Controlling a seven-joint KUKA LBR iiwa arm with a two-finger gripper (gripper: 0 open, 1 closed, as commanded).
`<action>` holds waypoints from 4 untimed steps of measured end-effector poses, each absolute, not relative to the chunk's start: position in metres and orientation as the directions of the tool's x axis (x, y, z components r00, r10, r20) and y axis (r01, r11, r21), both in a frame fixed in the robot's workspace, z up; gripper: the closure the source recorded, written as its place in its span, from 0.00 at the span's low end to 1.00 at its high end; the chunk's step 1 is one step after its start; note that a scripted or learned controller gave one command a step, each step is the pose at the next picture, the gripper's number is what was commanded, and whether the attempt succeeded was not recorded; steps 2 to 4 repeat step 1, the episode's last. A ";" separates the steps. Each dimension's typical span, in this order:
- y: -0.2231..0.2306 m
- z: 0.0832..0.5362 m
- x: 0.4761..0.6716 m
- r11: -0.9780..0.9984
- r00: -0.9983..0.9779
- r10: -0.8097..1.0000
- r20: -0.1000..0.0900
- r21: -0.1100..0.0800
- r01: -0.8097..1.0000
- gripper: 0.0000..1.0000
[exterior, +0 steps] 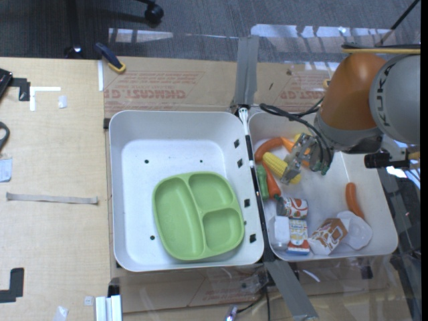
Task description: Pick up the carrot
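Two bins: left [127,199] holds a green plate [198,214], right [374,243] the carrot [263,183].

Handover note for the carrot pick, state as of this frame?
End effector: down in the right bin, over the pile of toy food at its left side, just above the corn cob. I cannot tell whether it is open or shut.
Carrot: lying along the right bin's left wall, orange body with a green top, beside the corn cob. It is not lifted, and nothing shows between the end effector's tips.
Left bin: holds the green divided plate.
Done: approach into the right bin.
Left: grasp the carrot and lift it out.
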State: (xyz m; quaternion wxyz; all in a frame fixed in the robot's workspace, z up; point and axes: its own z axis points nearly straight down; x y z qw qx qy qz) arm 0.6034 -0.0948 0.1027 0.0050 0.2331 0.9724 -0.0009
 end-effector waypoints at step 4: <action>-0.039 0.192 0.604 0.704 -0.704 0.711 -0.005 0.002 0.711 1.00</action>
